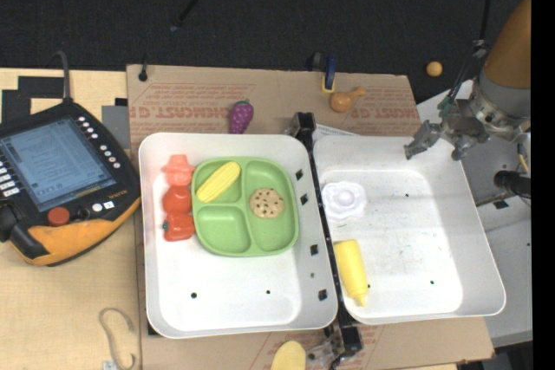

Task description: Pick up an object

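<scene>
Bench w/ 2 bins: L bin (165, 290) w/ green tray (234, 236), R bin (451, 273) w/ yellow bottle (351, 269).

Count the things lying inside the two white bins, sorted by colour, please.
Yellow: 2, the yellow toy corn cob and the yellow plastic mustard bottle
Red: 1, the red plastic figure
Green: 1, the green divided plastic plate
Brown: 1, the round brown cookie
White: 1, the round white lid
Total: 6

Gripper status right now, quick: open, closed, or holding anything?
Gripper: above the right bin's far right corner; open or closed cannot be told; nothing visible in it.
</scene>
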{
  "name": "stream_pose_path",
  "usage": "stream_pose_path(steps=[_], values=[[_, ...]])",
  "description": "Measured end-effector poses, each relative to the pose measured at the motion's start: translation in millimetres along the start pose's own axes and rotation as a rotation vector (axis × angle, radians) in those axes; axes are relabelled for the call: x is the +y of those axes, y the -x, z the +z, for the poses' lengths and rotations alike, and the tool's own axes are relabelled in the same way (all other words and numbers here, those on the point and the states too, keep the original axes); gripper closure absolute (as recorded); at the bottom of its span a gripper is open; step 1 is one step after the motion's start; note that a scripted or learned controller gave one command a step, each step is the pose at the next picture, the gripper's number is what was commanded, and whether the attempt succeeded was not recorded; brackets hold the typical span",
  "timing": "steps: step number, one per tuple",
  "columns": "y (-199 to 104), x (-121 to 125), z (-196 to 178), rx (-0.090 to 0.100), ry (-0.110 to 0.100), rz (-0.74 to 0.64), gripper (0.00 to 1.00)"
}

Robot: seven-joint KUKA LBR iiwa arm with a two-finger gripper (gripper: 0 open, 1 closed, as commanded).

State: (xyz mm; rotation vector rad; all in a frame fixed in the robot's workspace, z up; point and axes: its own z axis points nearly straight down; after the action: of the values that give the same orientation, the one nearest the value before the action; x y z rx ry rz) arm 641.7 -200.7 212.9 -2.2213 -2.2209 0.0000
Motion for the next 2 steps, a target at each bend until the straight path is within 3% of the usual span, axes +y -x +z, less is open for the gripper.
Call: stream_pose_path(steps=[2], values=[[-2.4, -0.1, 107.0, 0.001, -0.005, -0.003, 0.0]])
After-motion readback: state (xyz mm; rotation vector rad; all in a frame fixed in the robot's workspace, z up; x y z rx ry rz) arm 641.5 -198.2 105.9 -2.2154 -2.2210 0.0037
